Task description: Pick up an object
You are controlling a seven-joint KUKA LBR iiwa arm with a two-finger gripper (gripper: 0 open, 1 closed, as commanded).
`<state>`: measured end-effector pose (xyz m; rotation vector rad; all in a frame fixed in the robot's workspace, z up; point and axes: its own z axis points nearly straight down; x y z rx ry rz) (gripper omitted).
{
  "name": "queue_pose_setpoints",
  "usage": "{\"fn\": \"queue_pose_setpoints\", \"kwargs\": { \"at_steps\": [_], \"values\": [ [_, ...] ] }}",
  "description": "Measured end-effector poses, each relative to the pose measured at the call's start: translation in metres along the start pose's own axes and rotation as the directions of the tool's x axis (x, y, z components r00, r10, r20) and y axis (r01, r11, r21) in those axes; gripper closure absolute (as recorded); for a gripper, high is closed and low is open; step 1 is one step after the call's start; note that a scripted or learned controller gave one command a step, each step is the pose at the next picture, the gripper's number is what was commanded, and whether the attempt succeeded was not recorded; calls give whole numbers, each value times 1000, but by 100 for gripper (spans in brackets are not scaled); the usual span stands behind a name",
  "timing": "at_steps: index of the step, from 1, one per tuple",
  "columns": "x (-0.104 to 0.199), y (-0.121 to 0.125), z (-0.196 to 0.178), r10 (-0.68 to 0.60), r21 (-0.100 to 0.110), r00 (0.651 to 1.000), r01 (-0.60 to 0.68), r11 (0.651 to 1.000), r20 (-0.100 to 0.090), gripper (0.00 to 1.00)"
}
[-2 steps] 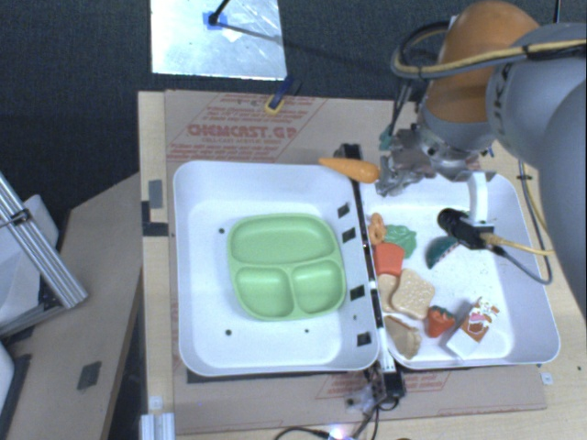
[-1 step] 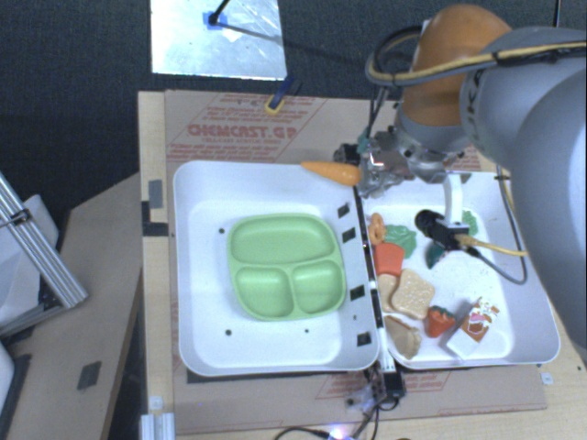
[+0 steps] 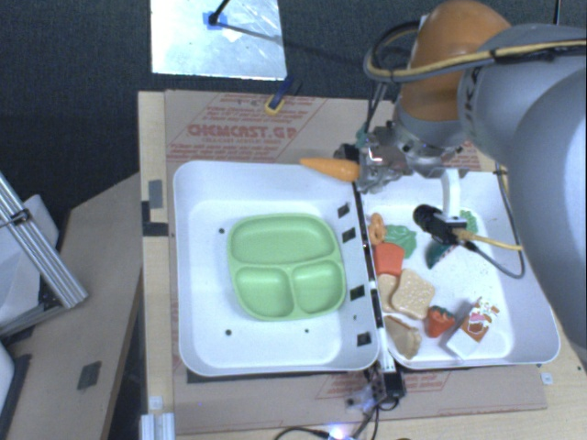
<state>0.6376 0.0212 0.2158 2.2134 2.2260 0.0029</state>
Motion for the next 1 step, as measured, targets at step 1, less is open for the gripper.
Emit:
{"fn": "queue_pose_setpoints", "kwargs": {
  "at_steps": [1],
  "values": [
    [1,-2,0,0,2,1000,0,1000,0,100]
  ]
}}
